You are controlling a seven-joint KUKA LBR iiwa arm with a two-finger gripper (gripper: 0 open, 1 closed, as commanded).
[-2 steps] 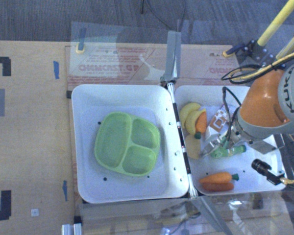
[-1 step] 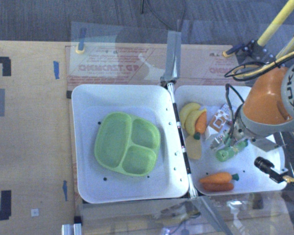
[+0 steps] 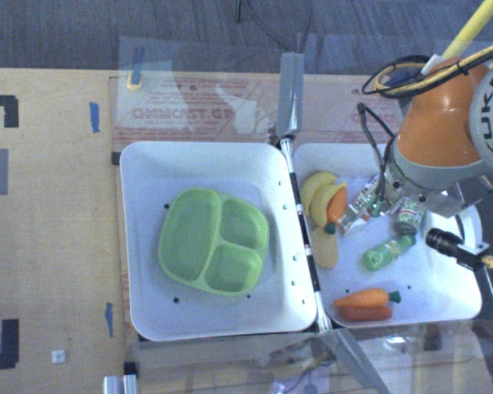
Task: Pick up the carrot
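A green three-compartment plastic plate [image 3: 214, 240] fills the left white bin [image 3: 140, 171]; in the right bin [image 3: 468, 298], the orange toy carrot [image 3: 364, 300] lies near the front wall, while the end effector [image 3: 376, 203], its opening impossible to tell, hangs over other toys and could seize those instead.

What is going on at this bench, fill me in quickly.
A KUKA arm reaches in from the right over the right bin, which holds toy food. Its gripper sits low near the yellow bananas and a small carrot at the bin's upper left. A larger carrot lies untouched near the bin's front edge, and a green bottle lies mid-bin. The left bin holds a green divided plate. Nothing is visibly gripped yet.
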